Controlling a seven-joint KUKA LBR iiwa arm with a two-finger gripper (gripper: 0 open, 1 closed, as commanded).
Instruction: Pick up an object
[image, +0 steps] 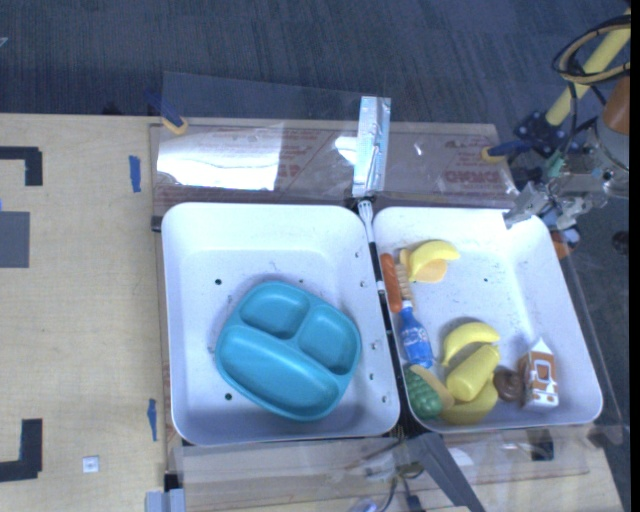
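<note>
Wooden bench, two white bins. Your gripper (545, 195), finger state indiscernible, hovers beyond the right bin (578, 300)'s far corner. Inside it, yellow toy bananas (470, 365): light, smooth, rigid; grasp mid-body.

You saw two white bins (190, 300) of smooth, slightly glossy plastic, a teal divided plate (288, 347) in satin plastic, shiny yellow plastic fruit (470, 365), and a pale, matt wooden bench (80, 300) behind clear, reflective plastic sheeting (270, 130).
</note>
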